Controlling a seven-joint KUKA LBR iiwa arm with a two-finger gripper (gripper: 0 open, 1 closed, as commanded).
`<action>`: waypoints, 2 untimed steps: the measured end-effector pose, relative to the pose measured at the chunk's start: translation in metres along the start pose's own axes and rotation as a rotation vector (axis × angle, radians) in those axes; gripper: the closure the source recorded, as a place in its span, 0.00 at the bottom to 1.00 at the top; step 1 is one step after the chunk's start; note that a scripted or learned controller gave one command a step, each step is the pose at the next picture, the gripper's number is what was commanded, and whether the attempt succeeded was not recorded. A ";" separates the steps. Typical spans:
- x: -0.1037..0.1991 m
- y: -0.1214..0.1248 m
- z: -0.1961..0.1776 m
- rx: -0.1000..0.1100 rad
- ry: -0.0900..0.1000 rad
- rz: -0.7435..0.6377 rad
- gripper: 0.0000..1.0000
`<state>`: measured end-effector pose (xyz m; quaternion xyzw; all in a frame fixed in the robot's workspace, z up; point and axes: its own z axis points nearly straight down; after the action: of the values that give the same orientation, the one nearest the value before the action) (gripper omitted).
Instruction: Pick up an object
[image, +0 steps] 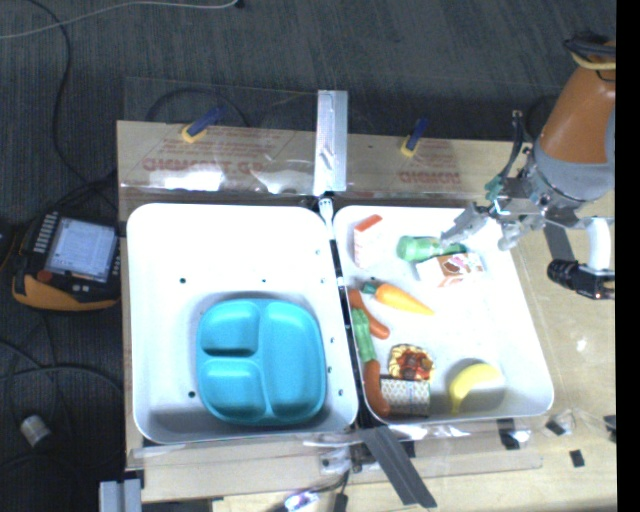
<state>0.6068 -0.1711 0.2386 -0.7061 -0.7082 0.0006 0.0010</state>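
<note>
Gripper (487, 225) hangs over right bin's (520, 330) far edge — arm (580, 130) slanting down.

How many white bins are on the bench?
2. The left bin holds a blue tray. The right bin holds toy foods, such as a carrot and a yellow lemon.

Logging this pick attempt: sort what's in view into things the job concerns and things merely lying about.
Job:
gripper
green bottle
toy carrot
yellow lemon
small carton
right bin

Lying about:
blue divided tray
left bin
handheld screen unit
</note>
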 end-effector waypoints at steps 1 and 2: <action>0.045 -0.014 0.114 -0.001 0.001 -0.306 0.00; 0.067 -0.040 0.148 -0.013 -0.007 -0.291 0.00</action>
<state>0.5664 -0.1037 0.0904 -0.5958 -0.8031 -0.0014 -0.0061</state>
